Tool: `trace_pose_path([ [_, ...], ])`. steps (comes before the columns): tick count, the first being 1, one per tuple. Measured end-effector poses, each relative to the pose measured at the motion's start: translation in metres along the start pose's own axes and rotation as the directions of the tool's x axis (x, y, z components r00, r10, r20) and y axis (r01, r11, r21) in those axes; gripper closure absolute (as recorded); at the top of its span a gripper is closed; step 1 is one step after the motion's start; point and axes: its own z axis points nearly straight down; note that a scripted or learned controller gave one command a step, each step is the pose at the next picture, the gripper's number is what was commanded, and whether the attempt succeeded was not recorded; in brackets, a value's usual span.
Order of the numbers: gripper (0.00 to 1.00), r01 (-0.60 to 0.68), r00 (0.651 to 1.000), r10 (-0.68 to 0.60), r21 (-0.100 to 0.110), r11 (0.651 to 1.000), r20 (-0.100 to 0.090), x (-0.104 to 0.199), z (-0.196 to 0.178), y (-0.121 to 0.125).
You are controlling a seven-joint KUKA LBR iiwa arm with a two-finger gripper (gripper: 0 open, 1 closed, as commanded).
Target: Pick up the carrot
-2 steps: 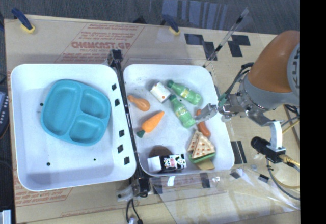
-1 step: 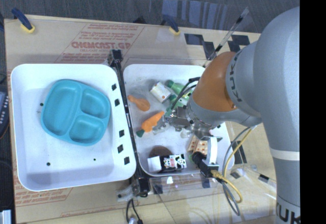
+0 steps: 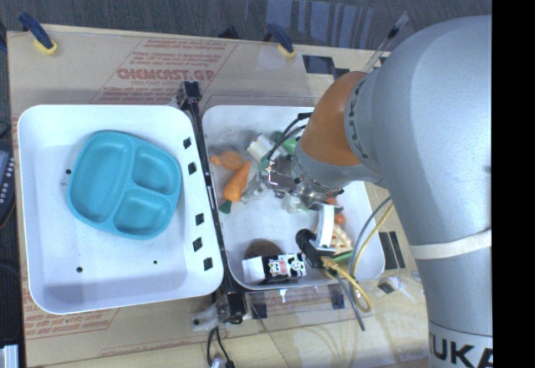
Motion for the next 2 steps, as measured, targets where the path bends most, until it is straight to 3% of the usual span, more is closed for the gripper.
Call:
trace_pose_path([
  [1, 0.00, -0.140, 0.990, 0.140, -0.002, 0.990, 0.000, 0.0282, 0.0021, 0.0488],
  [2, 0.00, -0.325, 0.946, 0.325, -0.004, 0.946, -0.002, 0.0315, 0.0023, 0.0489],
])
